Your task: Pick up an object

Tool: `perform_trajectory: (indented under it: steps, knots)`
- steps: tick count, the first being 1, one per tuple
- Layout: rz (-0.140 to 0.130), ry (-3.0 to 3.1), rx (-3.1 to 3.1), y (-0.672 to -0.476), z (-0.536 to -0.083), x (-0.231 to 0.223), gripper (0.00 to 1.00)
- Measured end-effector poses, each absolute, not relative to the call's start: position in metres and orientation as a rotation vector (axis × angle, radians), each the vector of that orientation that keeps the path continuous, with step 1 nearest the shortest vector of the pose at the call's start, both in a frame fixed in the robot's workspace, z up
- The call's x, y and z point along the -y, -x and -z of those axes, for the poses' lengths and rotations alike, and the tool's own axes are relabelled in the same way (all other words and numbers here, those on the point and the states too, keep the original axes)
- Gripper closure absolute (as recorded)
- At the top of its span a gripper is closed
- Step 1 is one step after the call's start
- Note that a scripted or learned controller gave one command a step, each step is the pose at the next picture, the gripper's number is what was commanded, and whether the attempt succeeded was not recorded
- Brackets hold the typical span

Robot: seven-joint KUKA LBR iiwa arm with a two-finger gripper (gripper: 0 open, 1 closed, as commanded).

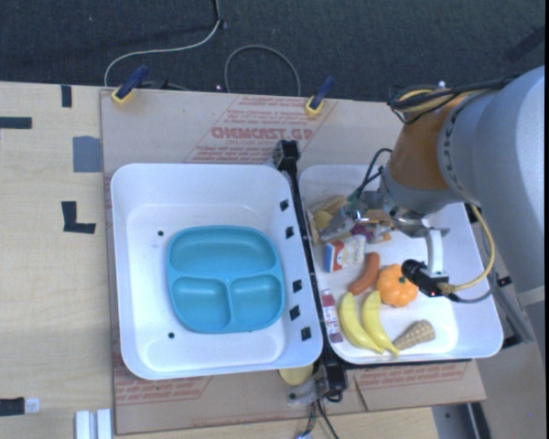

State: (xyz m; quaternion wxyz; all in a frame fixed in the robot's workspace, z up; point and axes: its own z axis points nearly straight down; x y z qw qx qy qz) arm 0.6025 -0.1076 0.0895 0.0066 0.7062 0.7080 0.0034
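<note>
toy food (371,291) fills the right bin (476,337); gripper (357,216) above it, grip state unclear.

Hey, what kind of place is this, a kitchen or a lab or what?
Most likely a robotics lab bench, not a kitchen: a robot arm reaches over two white bins clamped onto cardboard, with toy food such as bananas and a blue divided plate.

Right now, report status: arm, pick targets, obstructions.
Gripper low in right bin, over the toy food pile. Nothing seen held. Bananas, orange, cone close together. Blue tray in left bin.
</note>
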Motion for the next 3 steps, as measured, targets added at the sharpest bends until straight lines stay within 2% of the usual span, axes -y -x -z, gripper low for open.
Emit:
perform_trajectory:
  steps: [1,2,3]
  knots:
    - [0.002,-2.215,-2.221,-0.649,-0.088,0.100,0.00]
    - [-0.001,-2.217,-2.216,-0.645,-0.087,0.101,0.00]
    - [0.002,-2.220,-2.223,-0.644,-0.098,0.100,1.00]
